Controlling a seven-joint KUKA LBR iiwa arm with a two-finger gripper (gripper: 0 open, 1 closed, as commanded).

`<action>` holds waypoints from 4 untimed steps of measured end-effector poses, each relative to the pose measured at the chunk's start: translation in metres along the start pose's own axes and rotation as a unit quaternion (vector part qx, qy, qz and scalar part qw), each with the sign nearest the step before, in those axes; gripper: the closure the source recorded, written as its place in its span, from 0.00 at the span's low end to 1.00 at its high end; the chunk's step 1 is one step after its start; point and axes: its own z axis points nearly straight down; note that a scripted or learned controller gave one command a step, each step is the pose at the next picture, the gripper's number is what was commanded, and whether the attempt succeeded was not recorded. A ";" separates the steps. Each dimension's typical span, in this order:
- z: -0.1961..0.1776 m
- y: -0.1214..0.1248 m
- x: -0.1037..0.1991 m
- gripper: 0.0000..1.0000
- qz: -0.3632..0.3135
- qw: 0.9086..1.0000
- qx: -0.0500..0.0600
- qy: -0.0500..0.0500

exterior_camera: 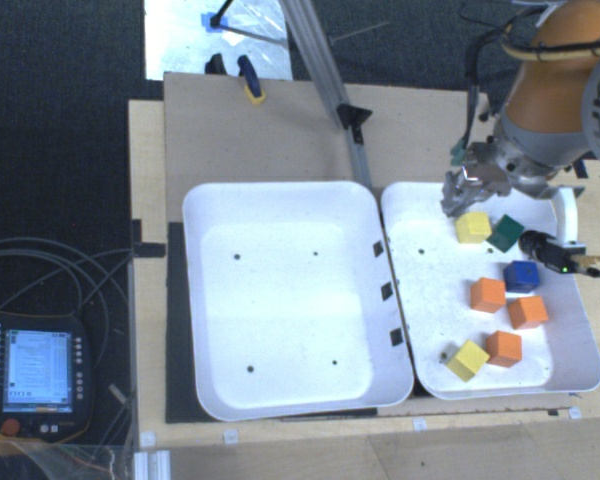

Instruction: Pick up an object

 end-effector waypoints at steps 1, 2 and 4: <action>0.013 -0.017 0.052 1.00 0.000 1.000 0.001 0.000; 0.002 -0.034 0.100 1.00 0.000 1.000 0.000 0.000; 0.000 -0.052 0.142 0.00 0.003 1.000 0.000 -0.001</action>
